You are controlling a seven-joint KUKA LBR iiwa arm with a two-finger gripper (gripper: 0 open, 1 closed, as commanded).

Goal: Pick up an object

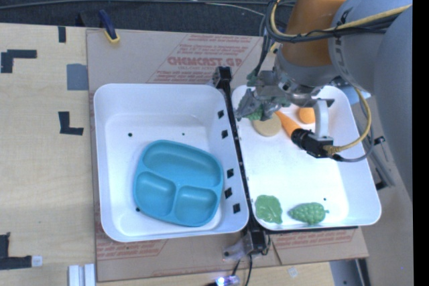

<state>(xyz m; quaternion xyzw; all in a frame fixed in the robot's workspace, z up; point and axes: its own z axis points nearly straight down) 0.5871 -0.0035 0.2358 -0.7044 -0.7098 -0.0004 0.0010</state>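
Camera view from above has my arm (348, 17) coming in from the right and hunched over the far end of the right bin (365, 207). The gripper (258, 104) sits low near the divider (231, 137) between the two bins, right on top of a small cluster of toys, and honestly I can't tell from this angle how it's set or whether anything is in it. It's all dark metal and cable in that spot.

What I can see under it: a pale tan, roundish piece (267, 126) poking out just below the gripper, and beside it an orange carrot-like piece (288, 122) lying at a slant, with another orange blob (306, 114) just behind it. All three are bunched up together at the far side of the right bin, partly covered by the wrist.

Down at the near edge of the same bin there are two green things lying side by side but apart: a flat leafy one (268, 208) and a bumpy one (308, 212), looks a bit like broccoli or grapes.

Left bin (110, 117) has a blue divided tray (178, 182) with three compartments, sitting flat toward the near side.
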